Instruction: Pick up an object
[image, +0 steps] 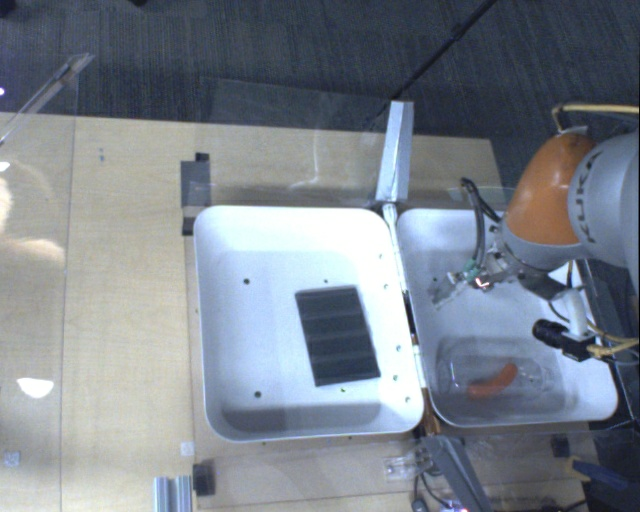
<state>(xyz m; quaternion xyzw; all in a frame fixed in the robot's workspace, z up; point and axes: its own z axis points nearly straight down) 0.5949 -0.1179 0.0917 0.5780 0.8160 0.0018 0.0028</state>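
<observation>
On a pale wooden bench (110, 330) above dark carpet (250, 40), the right white bin (600, 400) holds a small orange-red sausage-shaped object (493, 380) inside a clear plastic container (495, 372), near its front.

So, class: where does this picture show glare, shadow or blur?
Camera view: pale glare patches on the bench at far left; soft shadow along the left bin near wall; the orange object in the right bin looks hazy; the dark ridged pad reads sharp.
</observation>
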